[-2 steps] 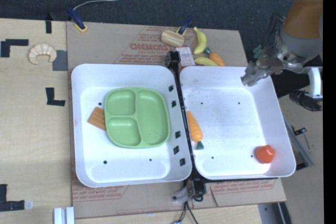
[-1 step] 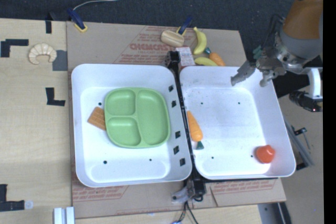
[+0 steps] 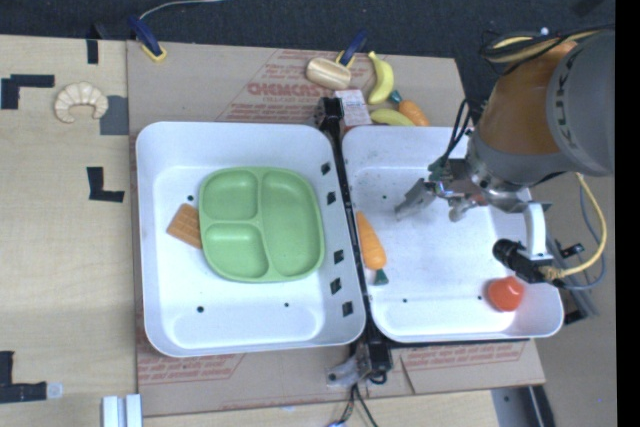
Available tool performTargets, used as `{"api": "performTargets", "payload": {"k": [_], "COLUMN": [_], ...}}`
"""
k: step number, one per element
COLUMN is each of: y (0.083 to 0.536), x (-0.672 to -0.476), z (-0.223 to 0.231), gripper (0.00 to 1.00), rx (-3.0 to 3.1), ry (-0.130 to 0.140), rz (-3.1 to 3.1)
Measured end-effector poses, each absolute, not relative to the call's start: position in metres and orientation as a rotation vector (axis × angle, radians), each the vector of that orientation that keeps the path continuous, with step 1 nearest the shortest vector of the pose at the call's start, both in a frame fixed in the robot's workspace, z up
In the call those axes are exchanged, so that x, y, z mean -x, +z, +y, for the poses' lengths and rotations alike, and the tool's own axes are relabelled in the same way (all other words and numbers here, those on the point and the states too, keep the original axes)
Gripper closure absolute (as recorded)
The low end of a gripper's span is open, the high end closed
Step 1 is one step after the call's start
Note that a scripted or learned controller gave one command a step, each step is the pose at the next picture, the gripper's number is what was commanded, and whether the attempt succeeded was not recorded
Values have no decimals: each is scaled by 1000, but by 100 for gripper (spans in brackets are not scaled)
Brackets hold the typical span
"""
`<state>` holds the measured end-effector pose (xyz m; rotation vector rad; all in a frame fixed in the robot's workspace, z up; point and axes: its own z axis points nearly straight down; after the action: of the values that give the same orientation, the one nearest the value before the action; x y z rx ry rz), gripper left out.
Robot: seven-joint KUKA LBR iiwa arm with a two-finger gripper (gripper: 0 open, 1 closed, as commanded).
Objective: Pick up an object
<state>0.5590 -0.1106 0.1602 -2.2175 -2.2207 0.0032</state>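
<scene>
The tool [image 3: 432, 198] hung over the right bin [image 3: 400, 155], its fingers spread apart and nothing between them. Taking that bin as the landmark: a carrot [image 3: 369, 243] lay along its left wall, left of and a little below the tool and apart from it, and a small red-orange object [image 3: 505, 294] sat near its lower right corner. Just beyond its upper rim, bananas [image 3: 382, 85] and a bread roll [image 3: 328, 71] rested on the bench [image 3: 60, 215]. To its left, the second bin [image 3: 160, 155] held a green divided plate [image 3: 262, 223].
</scene>
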Motion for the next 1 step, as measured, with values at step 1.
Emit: {"api": "performTargets", "payload": {"k": [1], "y": [184], "x": [-542], "z": [-59], "gripper": [0], "rx": [2218], "ry": [1], "rz": [-2223]}}
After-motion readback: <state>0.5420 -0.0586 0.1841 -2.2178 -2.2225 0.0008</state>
